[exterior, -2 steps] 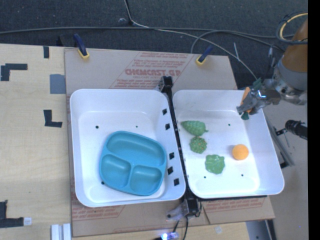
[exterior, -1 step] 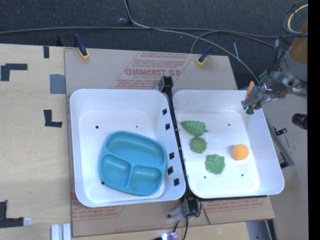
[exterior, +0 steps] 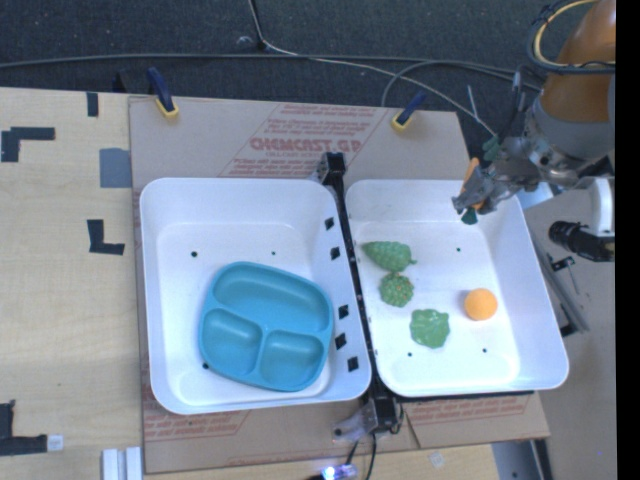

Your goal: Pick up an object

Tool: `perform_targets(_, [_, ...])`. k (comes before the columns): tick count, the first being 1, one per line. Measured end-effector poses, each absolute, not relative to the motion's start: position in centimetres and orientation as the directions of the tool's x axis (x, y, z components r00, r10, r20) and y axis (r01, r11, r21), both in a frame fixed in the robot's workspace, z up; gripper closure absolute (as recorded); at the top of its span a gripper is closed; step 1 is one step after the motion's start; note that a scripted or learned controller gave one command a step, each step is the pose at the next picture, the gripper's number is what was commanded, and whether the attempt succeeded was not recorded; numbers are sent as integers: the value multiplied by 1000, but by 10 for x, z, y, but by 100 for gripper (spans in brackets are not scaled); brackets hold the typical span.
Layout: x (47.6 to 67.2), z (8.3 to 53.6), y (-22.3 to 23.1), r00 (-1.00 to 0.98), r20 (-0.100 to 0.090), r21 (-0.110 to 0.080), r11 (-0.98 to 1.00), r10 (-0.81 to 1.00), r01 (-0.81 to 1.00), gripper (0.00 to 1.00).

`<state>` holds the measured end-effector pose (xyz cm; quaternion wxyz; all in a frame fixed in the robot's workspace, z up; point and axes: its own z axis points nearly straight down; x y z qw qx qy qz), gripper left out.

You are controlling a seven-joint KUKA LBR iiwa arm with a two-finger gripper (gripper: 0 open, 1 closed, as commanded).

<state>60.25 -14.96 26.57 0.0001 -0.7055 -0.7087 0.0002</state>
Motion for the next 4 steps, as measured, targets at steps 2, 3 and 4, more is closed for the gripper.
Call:
perform_targets(2, [625,258,-45,-5,0,-1,5,1000,1000,100])
perform_targets(3, [626,236,11,-5,-1,-3,5,1000,1000,100])
perform_targets(4, [626,219,66,-5,-1,-3,5,1000,1000,100])
